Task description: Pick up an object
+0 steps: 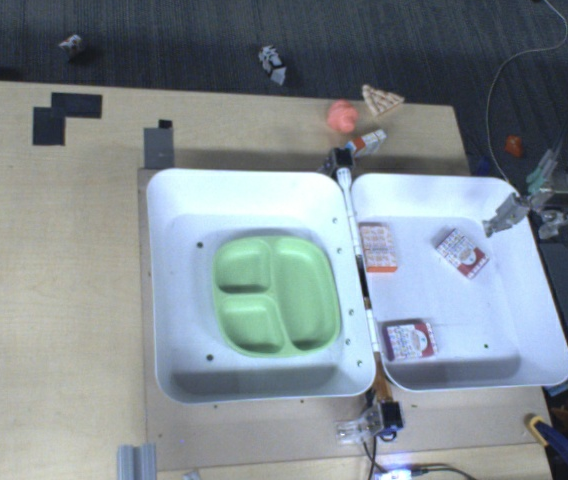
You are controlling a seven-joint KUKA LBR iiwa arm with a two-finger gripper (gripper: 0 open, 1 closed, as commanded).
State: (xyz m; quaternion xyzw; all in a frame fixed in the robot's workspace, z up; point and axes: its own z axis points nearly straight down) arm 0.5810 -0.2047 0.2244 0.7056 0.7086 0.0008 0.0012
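Nothing is lifted yet: the gripper [509,216] sits at the right bin's [524,368] upper right rim, and I cannot tell its state; three packets lie untouched, the nearest red-and-white packet [461,252] just left of it

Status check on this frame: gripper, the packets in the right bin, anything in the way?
Gripper at right bin's far right edge, holding nothing. Three packets lie loose: orange-white, red-white, dark red. Green tray in left bin. Path to the nearest packet open.
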